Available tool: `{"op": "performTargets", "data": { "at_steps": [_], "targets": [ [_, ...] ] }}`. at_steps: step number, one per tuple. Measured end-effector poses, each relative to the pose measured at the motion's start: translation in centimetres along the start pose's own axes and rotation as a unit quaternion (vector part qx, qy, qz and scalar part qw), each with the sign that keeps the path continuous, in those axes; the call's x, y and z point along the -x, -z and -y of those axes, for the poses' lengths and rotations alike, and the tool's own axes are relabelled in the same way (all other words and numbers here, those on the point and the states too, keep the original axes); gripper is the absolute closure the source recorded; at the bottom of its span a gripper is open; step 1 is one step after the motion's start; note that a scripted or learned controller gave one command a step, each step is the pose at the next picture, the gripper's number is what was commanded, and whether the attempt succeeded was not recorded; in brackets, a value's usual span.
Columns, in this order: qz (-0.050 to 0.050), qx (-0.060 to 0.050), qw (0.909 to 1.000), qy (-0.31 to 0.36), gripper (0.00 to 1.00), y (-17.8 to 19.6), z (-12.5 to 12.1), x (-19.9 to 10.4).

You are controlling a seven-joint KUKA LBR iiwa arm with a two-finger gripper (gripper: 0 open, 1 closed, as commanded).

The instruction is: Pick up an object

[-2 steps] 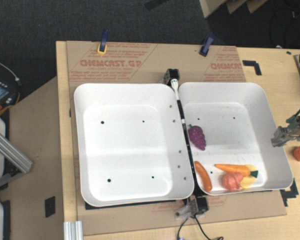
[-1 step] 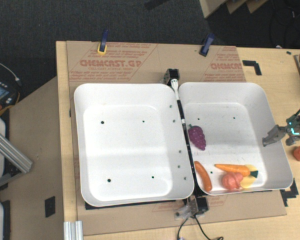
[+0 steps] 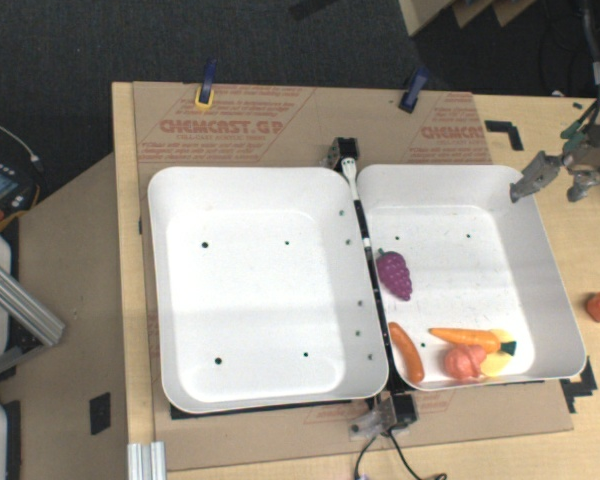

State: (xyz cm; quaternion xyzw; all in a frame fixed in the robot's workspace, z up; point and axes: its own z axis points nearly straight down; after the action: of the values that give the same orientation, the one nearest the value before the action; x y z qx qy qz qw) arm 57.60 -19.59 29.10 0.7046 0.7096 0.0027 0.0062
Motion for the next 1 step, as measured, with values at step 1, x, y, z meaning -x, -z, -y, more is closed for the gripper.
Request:
{"op": "performTargets", "data": {
  "at_steps": [1],
  "targets": [
    [-0.001,-0.003,1.0000,-0.002,1.00,0.67,0.41,0.19]
  ]
}}
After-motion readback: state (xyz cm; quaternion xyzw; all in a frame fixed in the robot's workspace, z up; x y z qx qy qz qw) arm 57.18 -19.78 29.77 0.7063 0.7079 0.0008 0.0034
